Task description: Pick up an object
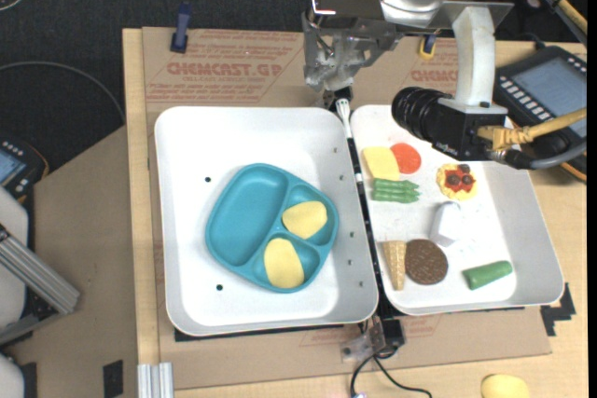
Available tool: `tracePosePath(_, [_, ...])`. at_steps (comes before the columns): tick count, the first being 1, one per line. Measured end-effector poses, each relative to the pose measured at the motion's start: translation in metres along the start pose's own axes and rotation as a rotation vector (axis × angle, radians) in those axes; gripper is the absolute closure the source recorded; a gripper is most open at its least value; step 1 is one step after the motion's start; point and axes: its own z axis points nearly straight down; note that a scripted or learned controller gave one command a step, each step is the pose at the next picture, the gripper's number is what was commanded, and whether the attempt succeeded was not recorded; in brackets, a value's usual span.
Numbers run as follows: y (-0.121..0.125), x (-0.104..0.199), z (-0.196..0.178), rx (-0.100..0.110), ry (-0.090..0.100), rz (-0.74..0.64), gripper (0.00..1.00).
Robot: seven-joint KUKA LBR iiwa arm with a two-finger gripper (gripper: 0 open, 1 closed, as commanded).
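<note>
Two white bins sit side by side on a brown board (233,61). The left bin (187,144) carries a blue tray (238,219) near its middle, and two yellow pieces (304,219) lie in the tray's small cups at its right side, one nearer the back and one nearer the front. They sit low in the cups, so I think they will not roll away. The right bin (532,219) holds the small toys, spread out with gaps between them, which should make it easy to grab just one. Near its back left corner lie a yellow block (380,163) and a red piece (407,157), touching. Just in front of them is a green pod (395,192). A little tart (457,181) sits toward the middle. Near the front edge are a cone (395,264), a brown cookie (426,262) beside it, and a green piece (487,274) toward the front right corner. The gripper (338,75) hangs above the back edge, where the two bins meet. It holds nothing, and its tips look close together, like a narrow pinch. I think it must come forward and down to reach a toy. The board has red print that reads "CHEMCAST", with more letters after it that I cannot read.
</note>
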Motion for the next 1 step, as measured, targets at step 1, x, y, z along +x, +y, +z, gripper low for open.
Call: tracePosePath(1, [-0.0030,0.0193,0.1269,0.023,-0.010,0.001,1.00])
